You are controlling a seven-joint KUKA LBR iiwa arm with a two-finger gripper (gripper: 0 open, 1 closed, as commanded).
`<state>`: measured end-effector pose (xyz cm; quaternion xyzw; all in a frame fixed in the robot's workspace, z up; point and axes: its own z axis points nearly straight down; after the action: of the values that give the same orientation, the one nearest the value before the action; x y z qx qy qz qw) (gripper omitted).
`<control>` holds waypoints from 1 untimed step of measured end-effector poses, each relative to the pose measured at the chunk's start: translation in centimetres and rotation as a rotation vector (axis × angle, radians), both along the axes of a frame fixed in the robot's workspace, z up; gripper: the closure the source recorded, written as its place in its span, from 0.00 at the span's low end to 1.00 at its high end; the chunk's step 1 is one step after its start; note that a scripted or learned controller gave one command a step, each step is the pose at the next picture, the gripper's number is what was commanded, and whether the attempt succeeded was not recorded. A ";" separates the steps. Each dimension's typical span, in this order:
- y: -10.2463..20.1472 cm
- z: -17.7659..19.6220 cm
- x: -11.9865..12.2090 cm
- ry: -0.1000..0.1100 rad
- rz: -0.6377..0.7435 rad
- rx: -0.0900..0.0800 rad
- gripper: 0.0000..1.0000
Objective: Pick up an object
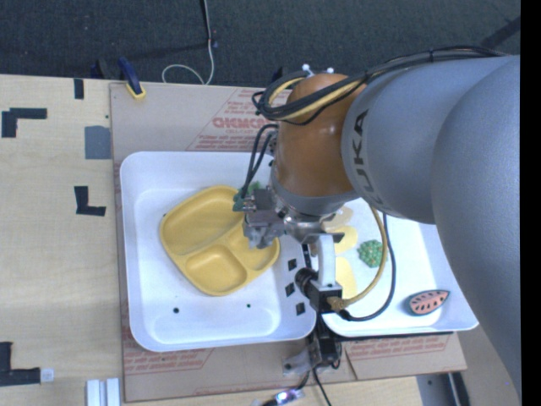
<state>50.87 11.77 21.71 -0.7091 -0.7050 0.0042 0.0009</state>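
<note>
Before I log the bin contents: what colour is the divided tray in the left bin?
Yellow. The divided tray shows best in the camera view, lying in the left bin.

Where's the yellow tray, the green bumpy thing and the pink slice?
yellow tray [203,227]: camera view, on its larger compartment.
green bumpy thing [369,252]: camera view, on its middle.
pink slice [428,302]: camera view, on its pink face.

Reaches in from three o'clock as one thick grey arm [456,134], swelling across the upper right. Ends toward nine o'clock in an orange band [308,129] above the wrist, looped with black and yellow cabling. Points straight down at centre, wrist hardware [287,218] below the band. Hides the claw beneath that hardware; finger state impossible to tell.
</note>
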 end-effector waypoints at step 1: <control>0.5 0.3 -0.1 -0.004 0.007 0.004 0.00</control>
<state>50.81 12.24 21.99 -0.7066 -0.7076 0.0014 0.0011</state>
